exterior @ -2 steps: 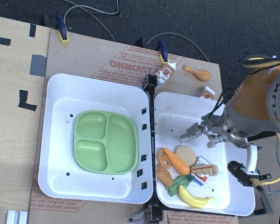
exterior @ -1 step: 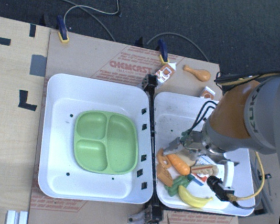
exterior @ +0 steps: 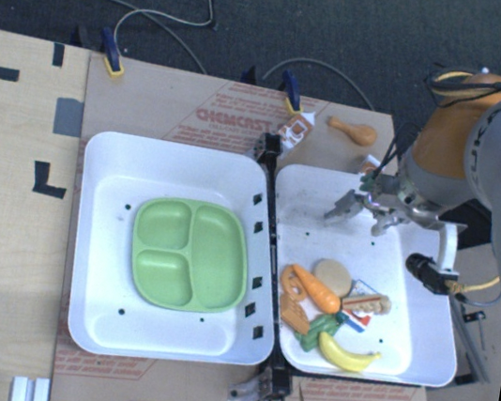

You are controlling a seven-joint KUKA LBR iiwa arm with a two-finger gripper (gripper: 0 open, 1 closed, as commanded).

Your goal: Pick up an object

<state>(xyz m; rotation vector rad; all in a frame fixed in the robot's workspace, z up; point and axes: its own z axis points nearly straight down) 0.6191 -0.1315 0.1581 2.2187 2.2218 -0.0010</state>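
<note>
The grey arm with orange band (exterior: 489,140) is cut off by the right edge. The orange plastic carrot (exterior: 316,292) overlaps a tan round object (exterior: 333,276) and partly hides further small items (exterior: 368,305) too jumbled to identify.

A robotics lab: a cardboard-covered bench (exterior: 225,124) held by clamps (exterior: 113,56), loose cables (exterior: 167,19) at the top, toy food (exterior: 331,313) lower right.

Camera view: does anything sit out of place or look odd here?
One thing: a tan wooden-spoon-like object lies on the cardboard outside both bins, behind the right bin. The toy food is heaped at that bin's front; the green tray sits flat.
</note>
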